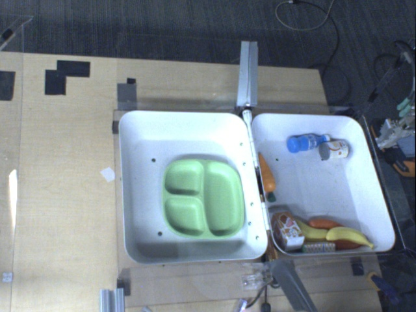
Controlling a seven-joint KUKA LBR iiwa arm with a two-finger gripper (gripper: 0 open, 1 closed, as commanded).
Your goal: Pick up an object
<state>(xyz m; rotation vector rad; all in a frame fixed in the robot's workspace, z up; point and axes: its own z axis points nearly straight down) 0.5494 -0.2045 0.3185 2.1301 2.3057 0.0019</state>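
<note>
Blue bottle (307,143) in rt bin (364,194), upper area.

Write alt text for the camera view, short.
Two shallow white bins sit side by side on a wooden bench: the left bin holds a green divided tray, the right bin a blue bottle lying on its side, a carrot, a banana and a few other small items along its near edge.

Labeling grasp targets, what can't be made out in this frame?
- Blue bottle: label too small to read, camera view.
- Small can: print blurred.
- Orange carrot: partly hidden by the bin divider.
- Banana and the red item beside it: overlapping at the right bin's near wall, outlines unclear.
</note>
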